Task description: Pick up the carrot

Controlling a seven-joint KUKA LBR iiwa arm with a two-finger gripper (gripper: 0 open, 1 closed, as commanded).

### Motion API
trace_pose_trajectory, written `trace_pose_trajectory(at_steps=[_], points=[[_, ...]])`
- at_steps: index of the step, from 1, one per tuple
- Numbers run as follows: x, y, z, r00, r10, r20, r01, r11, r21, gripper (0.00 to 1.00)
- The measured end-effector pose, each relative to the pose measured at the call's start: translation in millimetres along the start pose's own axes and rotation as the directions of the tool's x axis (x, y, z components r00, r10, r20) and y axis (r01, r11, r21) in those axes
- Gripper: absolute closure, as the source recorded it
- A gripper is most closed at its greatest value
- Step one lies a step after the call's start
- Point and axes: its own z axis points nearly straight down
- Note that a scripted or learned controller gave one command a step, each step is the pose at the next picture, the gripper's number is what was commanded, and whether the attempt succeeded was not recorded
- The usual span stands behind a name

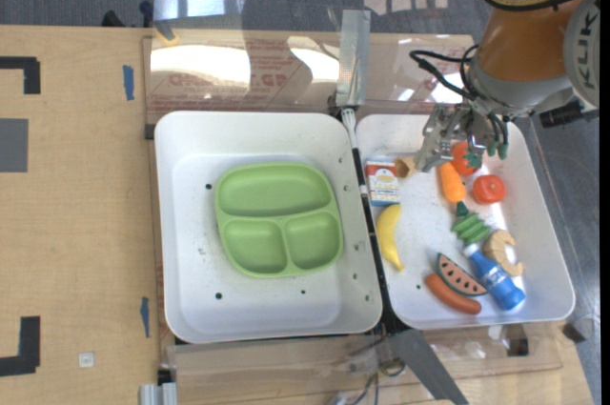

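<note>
Arm (pixel 534 22) enters from the right, wrist over the back of the right bin (pixel 553 232). Gripper (pixel 456 138) is low at the bin's back, fingers pointing down; cannot tell whether they are apart or together, they blur into the toys beneath.

Carrot (pixel 451 183): orange body, green top (pixel 468 227), lying lengthwise mid-bin, its upper end just under the gripper. Not seen between the fingers.

Crowding: tomato (pixel 488 189) just right of the carrot; carton (pixel 382 183) and banana (pixel 389 236) to its left, along the divider edge. Bottle (pixel 496 277), watermelon slice (pixel 455 271) and sausage (pixel 452 294) sit toward the front edge.

Open floor: a strip between banana and carrot, and the right wall side.

Left bin (pixel 181 203) holds 1 green 3-section plate (pixel 278 217), centred, with bare margin on all sides.
</note>
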Motion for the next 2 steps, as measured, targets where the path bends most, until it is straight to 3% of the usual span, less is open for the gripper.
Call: trace_pose_trajectory(at_steps=[1,2], points=[[50.2,54.6,0.1,0.954,0.3,-0.003,-0.3,0.954,0.001,1.0],[50.2,54.0,0.2,0.954,0.301,-0.002,-0.301,0.954,0.001,0.0]])
